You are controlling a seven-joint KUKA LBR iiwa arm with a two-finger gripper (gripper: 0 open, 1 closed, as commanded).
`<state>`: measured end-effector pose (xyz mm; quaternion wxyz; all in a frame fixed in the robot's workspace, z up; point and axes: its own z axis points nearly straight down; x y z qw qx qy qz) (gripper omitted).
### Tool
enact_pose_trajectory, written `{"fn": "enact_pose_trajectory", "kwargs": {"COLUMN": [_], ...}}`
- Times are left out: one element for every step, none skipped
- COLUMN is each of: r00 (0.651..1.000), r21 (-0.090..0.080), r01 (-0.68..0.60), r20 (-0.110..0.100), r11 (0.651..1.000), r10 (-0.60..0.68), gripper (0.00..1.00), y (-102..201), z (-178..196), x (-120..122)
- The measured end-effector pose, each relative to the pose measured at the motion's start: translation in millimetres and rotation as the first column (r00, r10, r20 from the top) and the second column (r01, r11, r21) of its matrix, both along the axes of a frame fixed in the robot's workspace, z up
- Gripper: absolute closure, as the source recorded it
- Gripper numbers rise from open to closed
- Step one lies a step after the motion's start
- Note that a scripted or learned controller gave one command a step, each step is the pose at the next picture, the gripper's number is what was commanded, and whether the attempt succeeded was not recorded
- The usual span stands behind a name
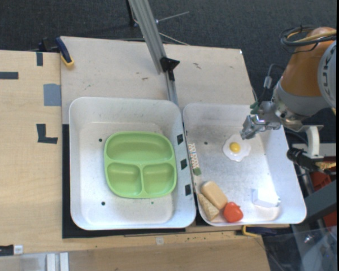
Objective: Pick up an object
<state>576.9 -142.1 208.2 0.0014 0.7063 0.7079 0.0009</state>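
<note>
In the right bin [214,117] a toy fried egg [235,149], white with a yellow yolk, lies near the middle. My gripper [248,131] hangs just above and to the right of the egg, fingertips pointing down toward the bin floor. A tan bread piece [212,199] and a red tomato-like toy [233,212] lie at the bin's front. A pale translucent piece [265,199] rests in the front right corner.
The left bin [85,117] holds a green divided plate [140,164]. A grey metal bar [150,27] slants down from the top to the wall between the bins. The arm's orange band [308,61] sits at the right edge.
</note>
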Motion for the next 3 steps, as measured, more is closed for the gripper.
{"fn": "enact_pose_trajectory", "kwargs": {"r00": [1.0,1.0,1.0], "r21": [0.0,0.002,0.002], "r01": [0.001,-0.004,-0.005], "r20": [-0.001,-0.004,-0.003], "r11": [1.0,1.0,1.0], "r10": [-0.001,0.004,0.005], "gripper": [1.0,1.0,1.0], "y": [0.5,53.3,106.3], "z": [25.7,26.9,32.8], "x": [0.7,6.7,7.2]}}
